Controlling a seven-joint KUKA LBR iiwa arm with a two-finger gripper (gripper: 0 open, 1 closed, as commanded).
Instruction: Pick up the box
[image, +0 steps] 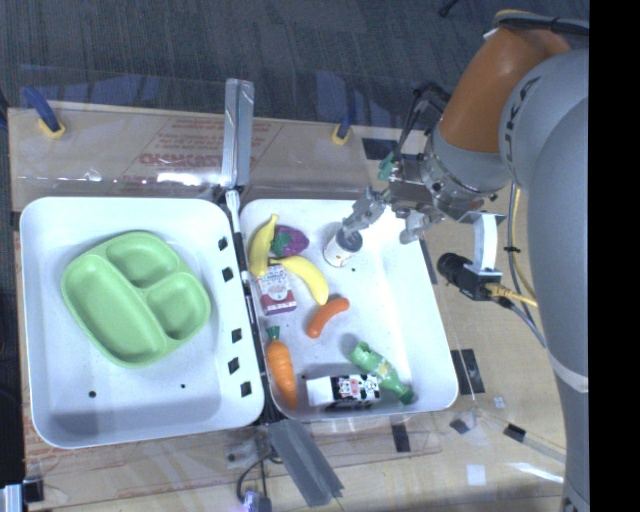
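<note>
The pincer (378, 228) hangs over the upper part of the right bin (432, 318) with its fingers spread apart and nothing between them. The box (275, 292), small and red and white, lies by the bin's left wall, its upper end tucked under two bananas (283, 262), its print too small to read. The black-and-white carton (343, 390) near the front rim is partly covered by a green toy (380, 370).

Bananas (285, 262) and carrot (281, 368) crowd the box (275, 292); its right side lies open.

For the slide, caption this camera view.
Gripper hovers over right bin of toy food; red box lies beside bananas.
</note>
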